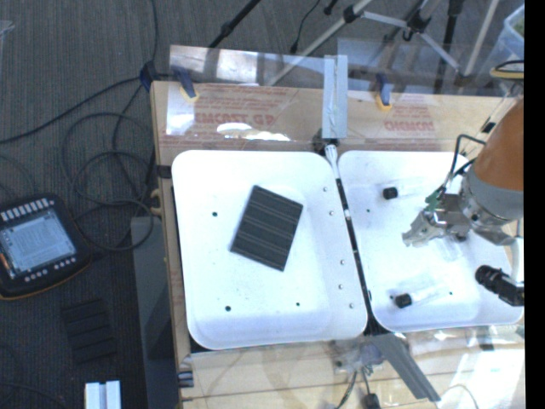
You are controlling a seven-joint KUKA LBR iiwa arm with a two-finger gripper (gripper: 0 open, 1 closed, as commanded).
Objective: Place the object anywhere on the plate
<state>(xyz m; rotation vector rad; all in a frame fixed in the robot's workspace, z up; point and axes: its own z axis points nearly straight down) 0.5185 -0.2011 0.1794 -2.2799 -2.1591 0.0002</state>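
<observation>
My pincer (pixel 419 231) hangs over the right bin (pixel 375 305), mid-right. The bin floor to its left lies open up to the raised rims (pixel 347 228) where the two bins meet. Small black piece (pixel 390 193) sits near the far edge, another small black piece (pixel 403 299) with a clear part near the front edge; the lane between them is free. Left bin (pixel 204 313): dark ribbed plate (pixel 267 227) lies flat at centre, tilted, with bare white floor all round it. Clear upright panel (pixel 255 92) walls off the table's far side.
</observation>
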